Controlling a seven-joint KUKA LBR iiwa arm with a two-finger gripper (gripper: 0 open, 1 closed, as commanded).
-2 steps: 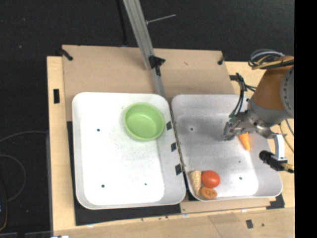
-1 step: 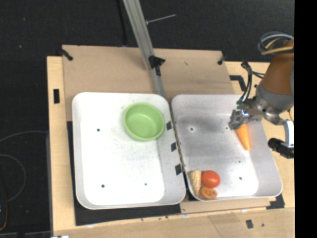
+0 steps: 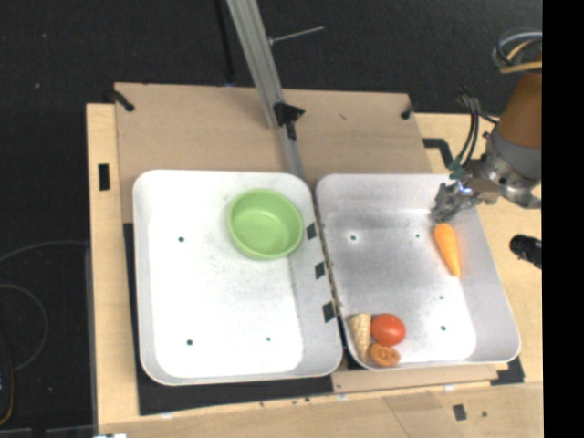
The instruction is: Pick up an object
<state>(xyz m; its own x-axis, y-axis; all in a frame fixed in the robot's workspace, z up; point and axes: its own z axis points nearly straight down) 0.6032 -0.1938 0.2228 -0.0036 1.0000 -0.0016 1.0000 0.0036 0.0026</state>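
Near the right wall of the right-hand bin [image 3: 493,331] lies the carrot [image 3: 446,248] (long axis running toward the front), just below the gripper [image 3: 446,201], whose opening and contents I cannot tell.

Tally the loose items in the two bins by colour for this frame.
Green: 1, the bowl in the left bin
Orange: 2, the carrot and a small piece in the right bin
Red: 1, the tomato
Tan: 1, a pale piece
Total: 5
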